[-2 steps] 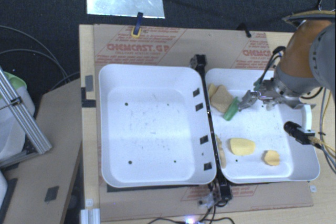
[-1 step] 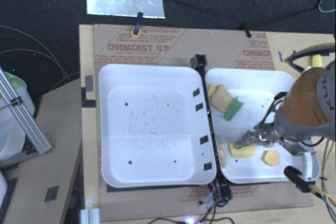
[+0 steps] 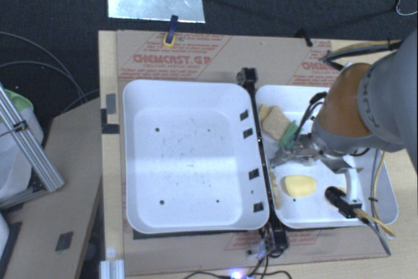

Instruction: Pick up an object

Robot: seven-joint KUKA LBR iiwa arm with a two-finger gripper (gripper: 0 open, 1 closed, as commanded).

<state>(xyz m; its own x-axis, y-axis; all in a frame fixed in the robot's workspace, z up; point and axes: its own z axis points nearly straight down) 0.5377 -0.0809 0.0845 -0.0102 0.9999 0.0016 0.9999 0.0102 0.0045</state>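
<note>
Gripper [image 3: 285, 155] low in the right bin [image 3: 307, 211], just beside a yellow lump [image 3: 298, 186].

Reaching in from the right on the grey arm [image 3: 385, 101] with its orange band; open or closed, impossible to tell. Close by in the same bin, a tan block [image 3: 274, 119] and a green piece [image 3: 289, 131]. Printed in red on the brown board [image 3: 196, 55] beyond the left bin [image 3: 189, 160]: "CHEMCAST GP"; more red lettering at a slant further right, cut off.

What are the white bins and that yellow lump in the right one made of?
The white bins look like moulded plastic, matt with slight sheen: rounded corners, rolled rims. The yellow lump looks smooth and matt, perhaps foam or soft plastic; the view leaves that open.
</note>
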